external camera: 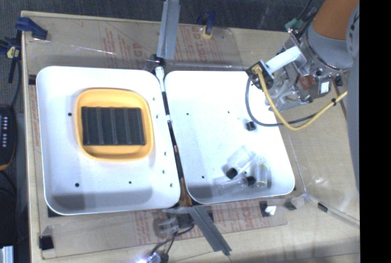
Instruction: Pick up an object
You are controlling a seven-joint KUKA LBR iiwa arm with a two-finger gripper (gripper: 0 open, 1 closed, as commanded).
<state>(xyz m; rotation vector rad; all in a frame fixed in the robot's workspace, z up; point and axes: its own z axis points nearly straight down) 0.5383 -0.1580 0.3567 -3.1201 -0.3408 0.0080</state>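
A yellow-rimmed tray with a dark ribbed insert [113, 125] lies flat in the left bin [61, 188]. Near the front right corner of the right bin [201, 133] is a clear plastic item with dark and metallic parts [244, 173]. A small dark piece [249, 126] lies by itself farther back in that bin. My gripper [282, 94] hangs over the right bin's back right edge, wrapped in yellow and black cables, well apart from all of these objects. Nothing shows in its grasp.
A grey metal bar [167, 29] rises from the divider between the bins at the back. Clamps [29, 28] sit on the bench's left edge, and a cable loop [269, 121] droops over the right bin.
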